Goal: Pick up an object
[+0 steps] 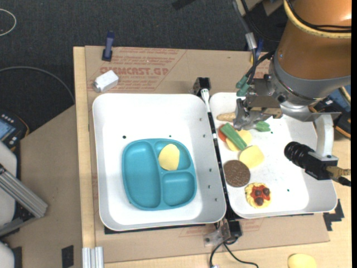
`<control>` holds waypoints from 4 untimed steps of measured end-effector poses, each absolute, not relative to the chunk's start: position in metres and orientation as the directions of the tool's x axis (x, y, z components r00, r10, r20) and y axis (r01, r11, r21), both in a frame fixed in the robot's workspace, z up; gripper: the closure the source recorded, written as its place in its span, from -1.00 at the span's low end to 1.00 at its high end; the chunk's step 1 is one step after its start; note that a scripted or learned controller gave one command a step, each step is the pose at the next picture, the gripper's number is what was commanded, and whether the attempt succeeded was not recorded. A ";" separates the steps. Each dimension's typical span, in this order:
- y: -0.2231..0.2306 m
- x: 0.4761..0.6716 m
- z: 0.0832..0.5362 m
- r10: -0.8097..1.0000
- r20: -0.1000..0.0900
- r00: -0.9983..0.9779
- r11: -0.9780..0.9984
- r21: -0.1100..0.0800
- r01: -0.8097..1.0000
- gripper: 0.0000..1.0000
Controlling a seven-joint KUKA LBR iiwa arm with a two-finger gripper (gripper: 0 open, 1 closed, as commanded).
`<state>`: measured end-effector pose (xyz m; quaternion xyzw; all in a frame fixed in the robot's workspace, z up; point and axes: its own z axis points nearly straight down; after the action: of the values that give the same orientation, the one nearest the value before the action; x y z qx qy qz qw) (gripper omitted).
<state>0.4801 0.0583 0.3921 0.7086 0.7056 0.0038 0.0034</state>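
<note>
- Here the gripper [244, 123] is low in the right bin [312, 197], above the green piece [235, 138] (fingers' opening I cannot tell).
- Yellow food [169, 157] lies in the blue tray [146, 177], left bin [111, 166].

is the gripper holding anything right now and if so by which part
Cannot be told. The gripper is low over the green piece in the right bin.
</note>
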 end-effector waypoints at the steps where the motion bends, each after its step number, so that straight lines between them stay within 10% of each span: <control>1: 0.012 0.478 0.326 1.000 -0.002 0.006 -0.006 -0.008 1.000 1.00; 3: 0.008 0.480 0.411 1.000 -0.001 0.004 -0.004 0.009 1.000 1.00; 4: 0.018 0.479 0.341 1.000 0.000 0.001 -0.001 -0.009 1.000 1.00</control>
<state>0.4786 0.0178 0.3410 0.7074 0.7068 -0.0031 -0.0031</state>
